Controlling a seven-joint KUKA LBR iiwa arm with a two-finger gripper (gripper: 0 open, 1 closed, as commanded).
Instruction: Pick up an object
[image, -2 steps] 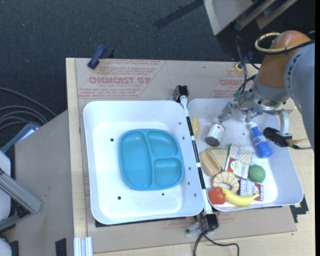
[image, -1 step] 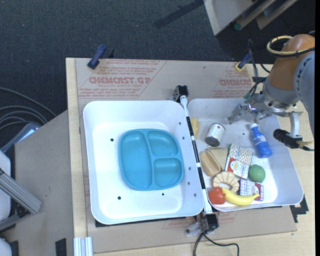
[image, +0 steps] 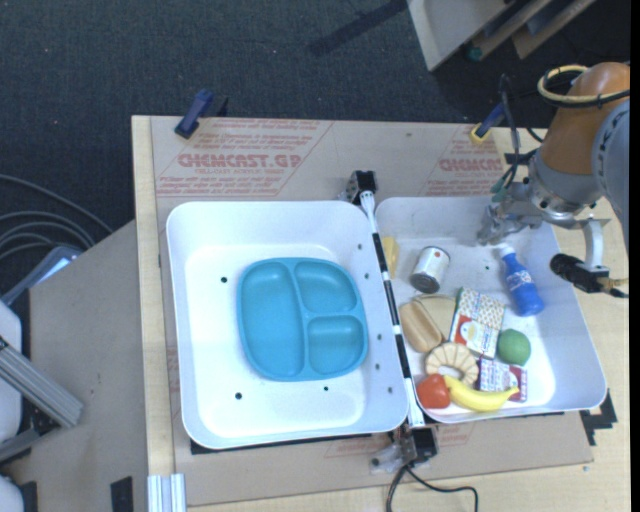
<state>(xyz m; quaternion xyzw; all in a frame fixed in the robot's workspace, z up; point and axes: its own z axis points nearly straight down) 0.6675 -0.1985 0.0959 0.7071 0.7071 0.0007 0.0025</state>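
My gripper (image: 497, 226) hangs over the far part of the right bin (image: 580, 385), above its bare white floor. Just below and to the right of it lies a blue bottle (image: 520, 284), apart from the gripper. To its left a silver tin can (image: 430, 268) lies on its side. Nearer the front are a hot dog bun (image: 421, 323), a colourful carton (image: 478, 321), a green lime (image: 513, 346), a banana (image: 478, 398) and a red tomato (image: 432, 392). Nothing shows in the gripper's grasp.
The left bin (image: 195, 260) holds a light blue divided plate (image: 300, 318). A round ridged biscuit (image: 452, 357) and a small packet (image: 497, 377) lie among the front items. A yellow piece (image: 388, 255) rests against the wall between the bins.
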